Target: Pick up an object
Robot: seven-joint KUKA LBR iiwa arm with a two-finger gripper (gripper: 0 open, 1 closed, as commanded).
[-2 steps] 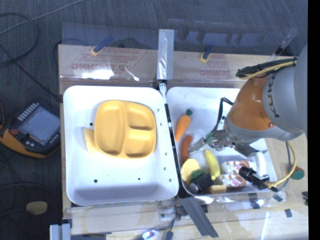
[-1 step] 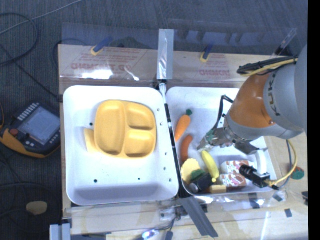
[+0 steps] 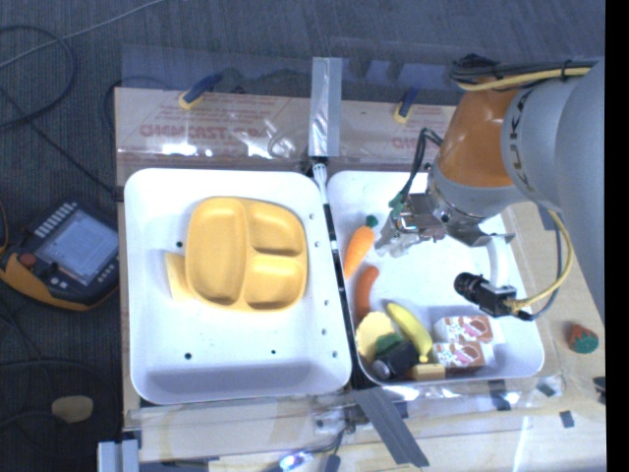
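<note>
Two shallow white bins sit side by side on a bench topped with brown cardboard [image 3: 236, 131], which is covered along its far strip by crinkled clear plastic and pinned with two yellow-and-blue clamps [image 3: 200, 88]. A silver taped seam [image 3: 325, 106] runs down between the bins. The left bin [image 3: 157, 362] carries a yellow divided plate [image 3: 246, 252] lying flat, with a pale yellow flat piece [image 3: 173, 273] poking out from under its left edge. The right bin [image 3: 521, 347] holds the graspable clutter: a carrot [image 3: 359, 245] slanted along the left wall, a reddish-orange sausage-shaped piece [image 3: 365, 288] just below it, a yellow banana [image 3: 411, 328] near the front, a dark green and black lump [image 3: 396, 354] beside it, and a red-and-white printed carton [image 3: 462, 342] at the front right. The grey arm with its orange band [image 3: 477, 146] reaches in from the right, and the gripper [image 3: 398, 239] hangs low over the upper part of the right bin, just right of the carrot (whether its fingers touch the carrot is too small to tell, and nothing is visibly between them). Beyond the bench the floor is dark grey carpet [image 3: 59, 87] crossed by thin cables, with an orange-rimmed handheld control pendant [image 3: 64, 254] lying at the left and a small tan object [image 3: 72, 408] near the lower left corner.
</note>
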